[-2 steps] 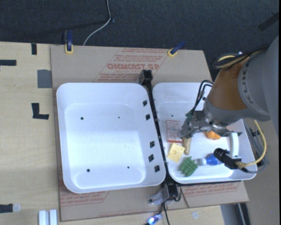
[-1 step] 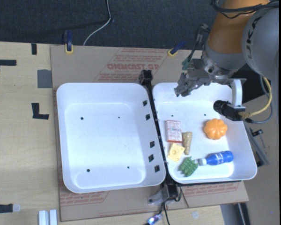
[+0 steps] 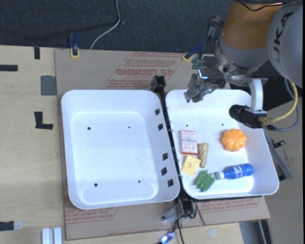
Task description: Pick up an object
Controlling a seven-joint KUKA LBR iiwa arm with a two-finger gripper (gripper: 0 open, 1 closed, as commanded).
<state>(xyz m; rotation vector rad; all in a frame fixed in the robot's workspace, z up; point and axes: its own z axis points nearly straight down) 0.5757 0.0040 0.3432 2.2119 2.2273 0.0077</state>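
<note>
Two shallow white plastic bins are sitting side by side on a brown cardboard sheet [image 3: 142, 70] that is covering the pale wooden bench [image 3: 20, 136]. The left bin [image 3: 71, 105] is showing a bare white floor with a few small dark dots. The right bin [image 3: 213, 123] is holding six things, all lying in its near half. One flat red and white packet [image 3: 188, 142] is lying near the divider, with one small tan oblong piece [image 3: 203, 154] just beside it on the right. One pale yellow cheese-like wedge [image 3: 190, 165] is lying just below the packet. One green knobbly toy [image 3: 204, 180] is resting near the front wall, with one clear bottle with a blue label [image 3: 236, 172] just beside it on the right. One round orange pumpkin-shaped toy [image 3: 233, 140] is sitting apart, nearer the right wall.

The grey arm with its orange band is reaching in from the right, and its dark gripper [image 3: 195, 96] is hanging over the far left corner of the right bin, well apart from all six objects. Nothing is showing between its fingers; whether they are spread or closed cannot be told.
</note>
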